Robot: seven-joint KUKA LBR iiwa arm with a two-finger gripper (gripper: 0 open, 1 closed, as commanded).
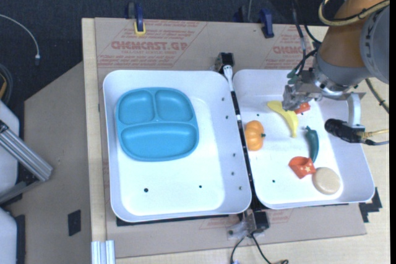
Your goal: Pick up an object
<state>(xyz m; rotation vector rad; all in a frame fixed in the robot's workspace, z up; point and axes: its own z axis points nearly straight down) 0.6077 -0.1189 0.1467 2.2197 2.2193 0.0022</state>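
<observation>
My gripper (296, 101) hangs low over the upper part of the right bin (352, 191), just above the far end of a yellow banana (286, 117). A small red-orange piece (303, 108) peeks out right under the gripper, partly hidden by it. An orange pumpkin-shaped toy (253, 135) lies at the bin's left wall. A green pepper (312, 143), a red piece (301, 166) and a beige round thing (327, 180) lie toward the near right corner.
The left bin (124, 191) bears a blue divided plate (158, 123) in its upper half. A ridge between the two bins (240, 133) runs close to the pumpkin toy. The arm (346, 40) comes in from the upper right.
</observation>
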